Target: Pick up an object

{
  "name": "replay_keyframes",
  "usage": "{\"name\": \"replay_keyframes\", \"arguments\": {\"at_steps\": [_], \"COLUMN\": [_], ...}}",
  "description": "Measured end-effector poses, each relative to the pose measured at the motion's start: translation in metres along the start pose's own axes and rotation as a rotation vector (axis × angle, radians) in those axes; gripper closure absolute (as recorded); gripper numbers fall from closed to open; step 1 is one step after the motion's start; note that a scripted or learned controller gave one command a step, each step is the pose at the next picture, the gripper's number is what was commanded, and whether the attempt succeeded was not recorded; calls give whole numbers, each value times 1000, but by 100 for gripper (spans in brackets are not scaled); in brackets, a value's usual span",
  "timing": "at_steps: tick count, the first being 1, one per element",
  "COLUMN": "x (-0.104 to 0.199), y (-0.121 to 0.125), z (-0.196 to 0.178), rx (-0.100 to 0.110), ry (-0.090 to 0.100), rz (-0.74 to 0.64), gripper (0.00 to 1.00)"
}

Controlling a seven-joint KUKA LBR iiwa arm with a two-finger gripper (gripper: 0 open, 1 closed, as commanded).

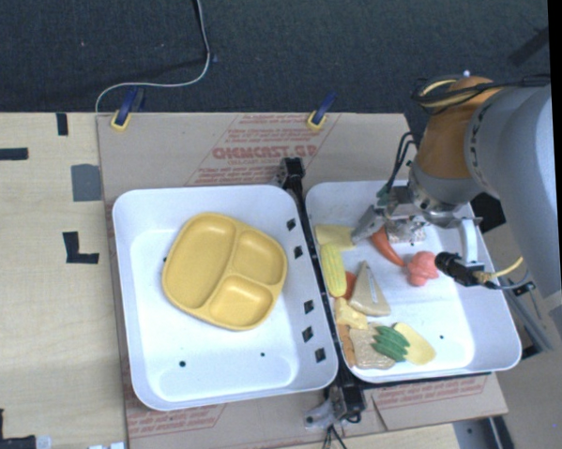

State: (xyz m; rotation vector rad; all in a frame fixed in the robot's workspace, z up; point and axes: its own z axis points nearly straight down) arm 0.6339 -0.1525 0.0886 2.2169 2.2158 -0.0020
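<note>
1. Task's things were the toy food pieces in the right bin (pixel 475 345). Nearest the gripper (pixel 386 225) was an orange carrot (pixel 387 248), lying slanted just below the gripper, prob. touching it; can't tell for sure.
2. Pincer state: couldn't tell, the wrist hid the tips. Nothing was visibly held.
3. Rel. to the carrot: a pink lump (pixel 422 269) sat just to its right and a bit lower, apart from it.
4. Left of the carrot, a corn cob (pixel 333 269) lay lengthwise along the bin's left wall, w/ a pale yellow piece (pixel 332 235) above it.
5. Below-left of the carrot, a cream wedge (pixel 369 294) w/ a red sliver (pixel 351 283) at its left edge.
6. Further below the carrot, at the bin's lower left: a tan bread-like slab (pixel 361 346), a green piece (pixel 391 341) on top, a yellow piece (pixel 418 345) beside that.
7. Grey arm (pixel 512 150) w/ orange band (pixel 444 149) came in above-right of the carrot.
8. Well left of the carrot, the left bin (pixel 147 357) held a yellow divided plate (pixel 224 270), 3 compartments, tilted diag.
9. Both bins sat on a cardboard sheet (pixel 221 152), clamped at top by two clips (pixel 122 113).
</note>
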Motion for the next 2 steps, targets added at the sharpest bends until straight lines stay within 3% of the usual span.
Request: {"name": "replay_keyframes", "arguments": {"at_steps": [1, 2], "x": [0, 70], "y": [4, -12], "z": [-20, -102], "rx": [-7, -1], "ry": [-1, 8], "rz": [-2, -9], "gripper": [100, 100]}}
